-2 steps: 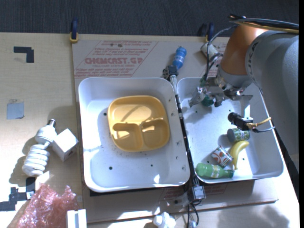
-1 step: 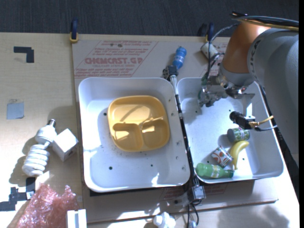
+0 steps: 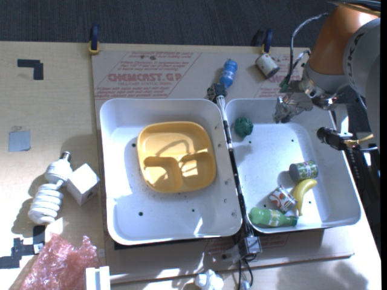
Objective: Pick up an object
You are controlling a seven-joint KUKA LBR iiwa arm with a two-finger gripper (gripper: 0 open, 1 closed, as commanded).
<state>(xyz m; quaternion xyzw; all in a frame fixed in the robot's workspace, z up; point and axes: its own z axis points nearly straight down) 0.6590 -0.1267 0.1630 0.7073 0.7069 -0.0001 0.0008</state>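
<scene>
two shallow white bins sit side by side on my bench, on a pale board printed in red; i can read "chemcast gp" in the large line, the smaller red lines stay illegible to me.

left bin (image 3: 115,210): smooth white plastic, rounded corners. item 1, a yellow divided tray (image 3: 176,156), glossy, rounded-square, with raised inner ribs, lying flat near the bin's middle.

right bin (image 3: 338,210): same make. item 2, a dark green lump (image 3: 243,126), matte and knobbly, near the far left corner. item 3, a small can (image 3: 303,170) with a green and yellow label, on its side; print too small for me to read. item 4, a yellow banana (image 3: 302,193), curved and smooth, just beside the can. item 5, a red-and-white patterned can (image 3: 281,199), lying touching the banana's lower end; label unreadable. item 6, a green bottle-shaped object (image 3: 273,218), glossy, lying along the near wall.

gripper (image 3: 285,115): dark metal, hanging over the right bin's far edge, well apart from all five items; from my feed i cannot tell whether its fingers are apart or together, and nothing shows between them. the orange band (image 3: 335,32) sits above it.

off the bins: a blue bottle-like piece (image 3: 228,73) on the board, a white spiral lamp bulb (image 3: 48,193), a white cube (image 3: 82,182), crinkled pink plastic wrap (image 3: 57,261), two blue clamps (image 3: 94,38) on the board's far edge.
</scene>
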